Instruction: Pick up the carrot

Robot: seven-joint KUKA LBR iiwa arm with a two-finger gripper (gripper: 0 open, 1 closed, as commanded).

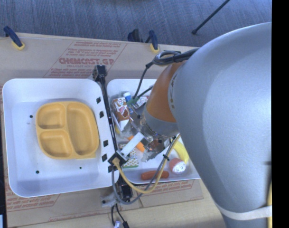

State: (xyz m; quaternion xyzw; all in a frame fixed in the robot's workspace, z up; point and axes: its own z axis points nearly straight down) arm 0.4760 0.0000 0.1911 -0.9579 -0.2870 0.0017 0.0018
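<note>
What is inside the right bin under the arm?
In the right bin: small packets, an orange carrot-like piece near the front edge, a yellow item. The arm covers the bin's right part, hiding whatever lies beneath.

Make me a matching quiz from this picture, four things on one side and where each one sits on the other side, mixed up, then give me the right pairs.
Things:
1. yellow divided plate
2. pincer
3. orange sausage-shaped piece
4. blue clamps

Places:
A. low over the clutter in the right bin
B. on the far edge of the cardboard, behind the right bin
C. in the left bin
D. by the near wall of the right bin

Pairs: 1-C, 2-A, 3-D, 4-B
</note>
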